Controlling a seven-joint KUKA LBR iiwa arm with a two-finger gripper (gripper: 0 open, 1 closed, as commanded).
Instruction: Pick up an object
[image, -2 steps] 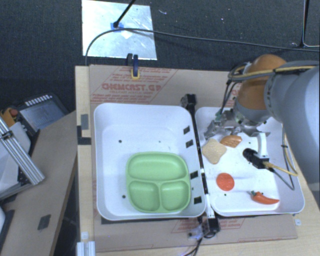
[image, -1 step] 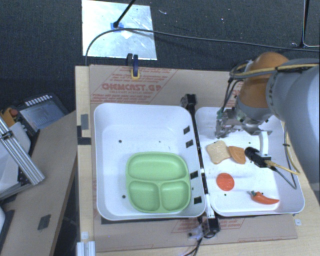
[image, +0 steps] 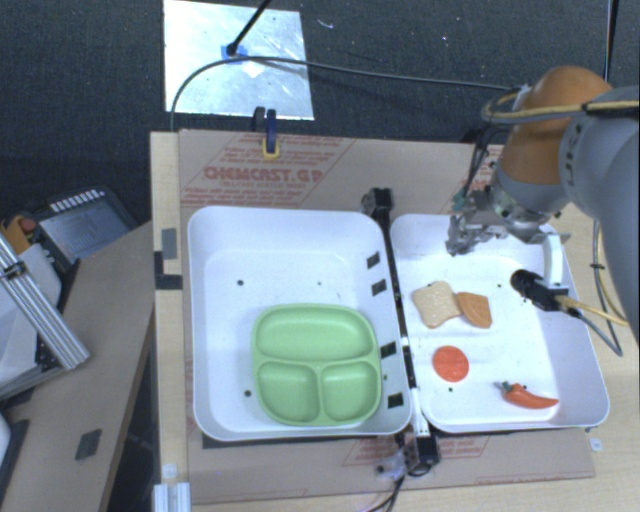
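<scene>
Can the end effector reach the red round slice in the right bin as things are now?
Probably yes. The end effector hangs over the right bin's far part, and the red round slice lies alone on bare floor, apart from the bread slice.

gripper (image: 466, 240) hangs over the right bin (image: 575, 345)'s back edge, bread slice (image: 435, 303) and carrot (image: 527, 397) sitting below it

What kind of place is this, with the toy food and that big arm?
Most likely a robotics lab test bench. A grey and orange arm reaches over two white bins on a workbench; toy food such as a carrot lies in one and a green divided plate in the other, with cables about.
</scene>
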